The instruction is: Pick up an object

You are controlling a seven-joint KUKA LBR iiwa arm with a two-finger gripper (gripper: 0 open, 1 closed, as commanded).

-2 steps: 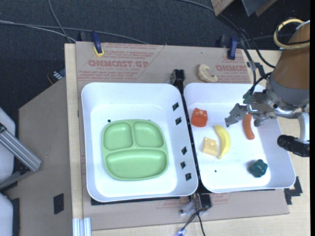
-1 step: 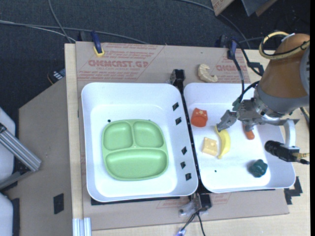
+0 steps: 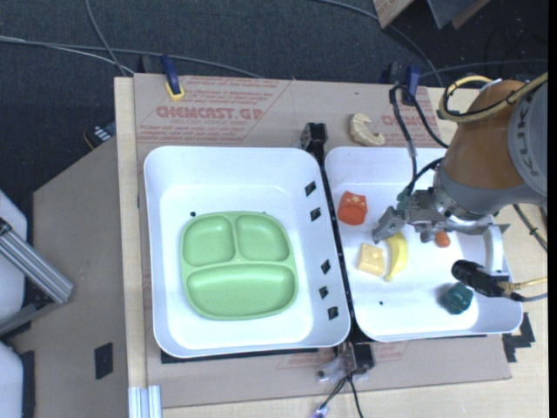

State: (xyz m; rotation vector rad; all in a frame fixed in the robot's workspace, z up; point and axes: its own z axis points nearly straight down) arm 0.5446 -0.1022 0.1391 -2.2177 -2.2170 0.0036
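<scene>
The right bin (image 3: 409,320) holds an orange-red block (image 3: 352,208) at its left, a pale yellow wedge (image 3: 372,260) and a yellow banana (image 3: 398,256) in the middle, a small red piece (image 3: 442,239), and a teal object (image 3: 456,299) near the front right. My gripper (image 3: 409,230) hangs just above and behind the banana. It is open, with one grey fingertip (image 3: 385,229) spread toward the left. Nothing sits between the fingers. The arm's orange band (image 3: 483,142) covers the bin's back right part.
The left bin (image 3: 165,190) carries a green divided plate (image 3: 239,264). A beige curved piece (image 3: 367,129) lies on the bench behind the right bin. Blue clamps (image 3: 173,78) and cables sit at the back edge. A black divider (image 3: 329,225) runs between the bins.
</scene>
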